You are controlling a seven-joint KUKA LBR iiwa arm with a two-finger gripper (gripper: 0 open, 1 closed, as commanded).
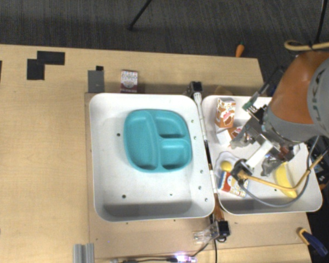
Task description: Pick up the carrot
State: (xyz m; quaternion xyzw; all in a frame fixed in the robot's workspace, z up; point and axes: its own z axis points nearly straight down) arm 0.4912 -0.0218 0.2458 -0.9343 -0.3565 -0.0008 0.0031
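My gripper (237, 138) is low inside the right bin (274, 206), near its middle, reaching in from the right. The grey wrist and orange band (296, 95) cover the bin's middle and right side and hide whatever lies beneath. Just beyond the gripper, at the bin's far left, an orange and white carton (225, 113) stands. A yellow fruit-like thing (285, 178) lies at the near right. A red, white and blue packet (228, 183) lies at the near left.
The left bin (107, 163) holds a teal divided plate (156, 139). A ridge (205, 147) runs between the two bins. A small patterned cube (129, 80) and a dark block (96, 80) stand on the bench behind the left bin.
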